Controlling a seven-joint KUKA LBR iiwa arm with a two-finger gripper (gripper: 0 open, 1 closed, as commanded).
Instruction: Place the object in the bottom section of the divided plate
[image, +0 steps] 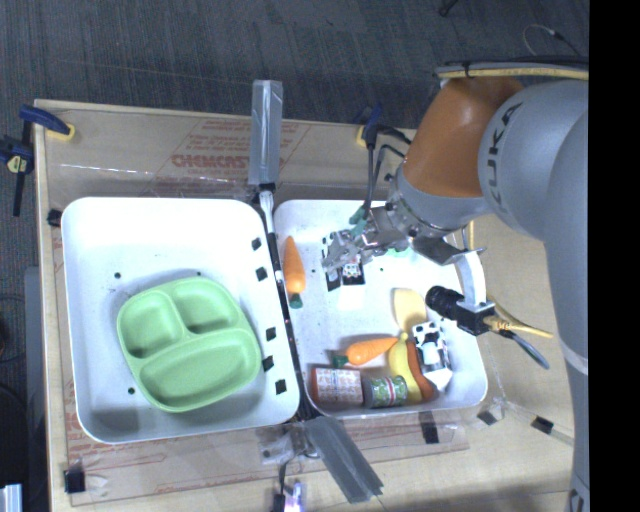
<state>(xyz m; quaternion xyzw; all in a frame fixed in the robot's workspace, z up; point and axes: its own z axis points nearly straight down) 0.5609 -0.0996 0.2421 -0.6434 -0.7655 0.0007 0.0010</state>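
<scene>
The gripper (345, 256) is seen low over the upper middle of the right bin (310, 225), just right of a carrot (293, 268) lying along the bin's left wall; its state cannot be told and nothing is visibly held. The green divided plate (190, 345) sits in the left bin (80, 230) with all sections bare. A second carrot (368, 350), a bottle (358, 388), a yellow piece (408, 306) and a black-and-white object (432, 350) are crowded in the right bin's lower right corner.
</scene>
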